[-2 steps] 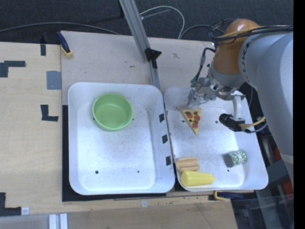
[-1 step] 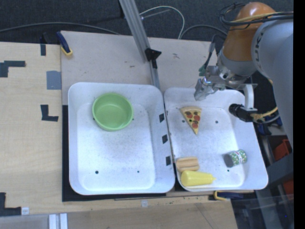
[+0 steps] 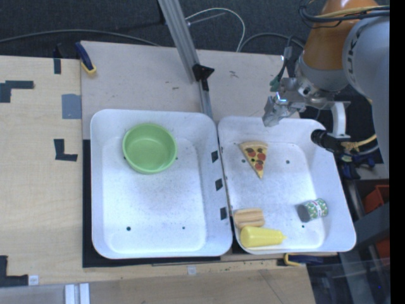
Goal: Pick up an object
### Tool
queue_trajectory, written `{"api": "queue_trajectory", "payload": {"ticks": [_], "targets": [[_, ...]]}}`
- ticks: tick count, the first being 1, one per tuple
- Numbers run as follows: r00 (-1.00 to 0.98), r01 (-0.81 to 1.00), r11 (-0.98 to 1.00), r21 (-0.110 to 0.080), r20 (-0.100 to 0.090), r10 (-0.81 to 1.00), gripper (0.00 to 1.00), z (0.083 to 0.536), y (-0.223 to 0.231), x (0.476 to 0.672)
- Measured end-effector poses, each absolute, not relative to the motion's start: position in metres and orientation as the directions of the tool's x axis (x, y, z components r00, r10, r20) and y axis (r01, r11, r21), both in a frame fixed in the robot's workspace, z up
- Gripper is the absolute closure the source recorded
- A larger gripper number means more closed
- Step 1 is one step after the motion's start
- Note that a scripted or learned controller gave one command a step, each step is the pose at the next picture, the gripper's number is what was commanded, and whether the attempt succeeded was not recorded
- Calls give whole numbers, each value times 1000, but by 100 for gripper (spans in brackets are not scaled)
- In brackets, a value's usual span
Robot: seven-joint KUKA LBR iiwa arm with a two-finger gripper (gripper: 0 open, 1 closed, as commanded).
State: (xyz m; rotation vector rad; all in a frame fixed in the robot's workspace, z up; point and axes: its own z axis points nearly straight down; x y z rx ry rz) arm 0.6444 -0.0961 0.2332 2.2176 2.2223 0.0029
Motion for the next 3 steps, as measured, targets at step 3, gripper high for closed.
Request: {"api": "queue_trajectory", "payload": {"ticks": [3], "targets": [[-8, 1000, 8, -1, 2, 1000, 100, 234, 65, 644]]}}
